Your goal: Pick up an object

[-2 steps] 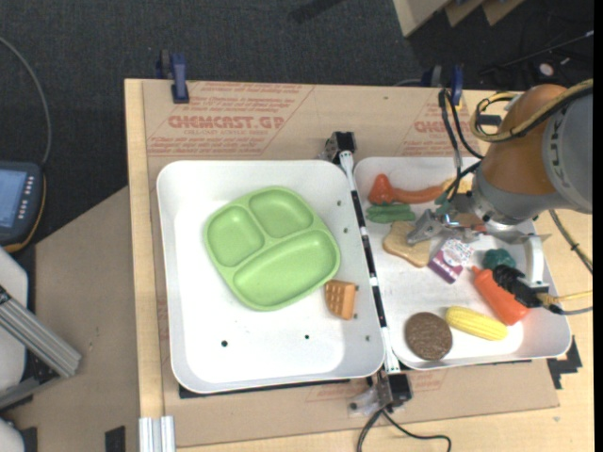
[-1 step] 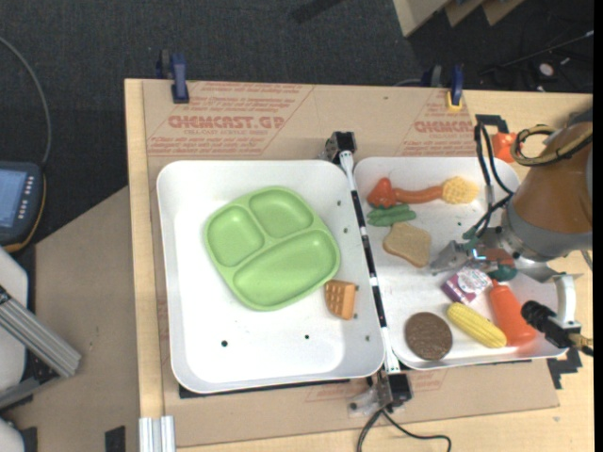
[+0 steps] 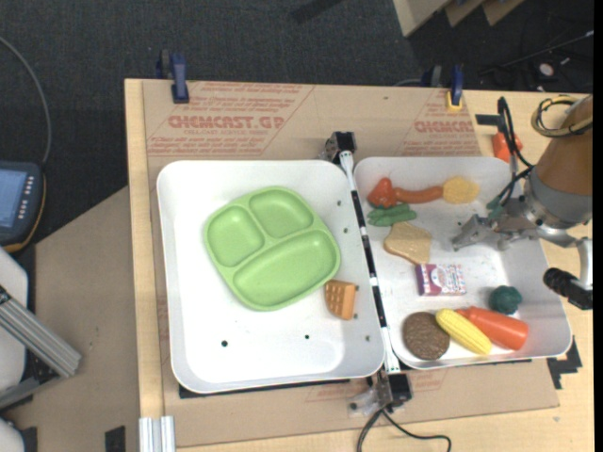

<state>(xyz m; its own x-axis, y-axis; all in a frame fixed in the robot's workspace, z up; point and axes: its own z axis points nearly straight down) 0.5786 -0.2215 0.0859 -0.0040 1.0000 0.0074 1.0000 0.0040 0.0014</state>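
Claw (image 3: 468,234): spread wide, holding nothing. You hover over the right bin (image 3: 556,339) to choose; bread slice (image 3: 409,244) lies just leftward.

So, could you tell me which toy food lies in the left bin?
The orange waffle piece, beside the green plate; every other food sits in the right bin.

toy foods (image 3: 443,281) scattered (right bin (image 3: 551,347))

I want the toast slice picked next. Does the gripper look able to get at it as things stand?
Probably yes. The toast slice lies flat in the right bin, its top uncovered, just left of the gripper. The green pod sits close behind it and might get nudged.
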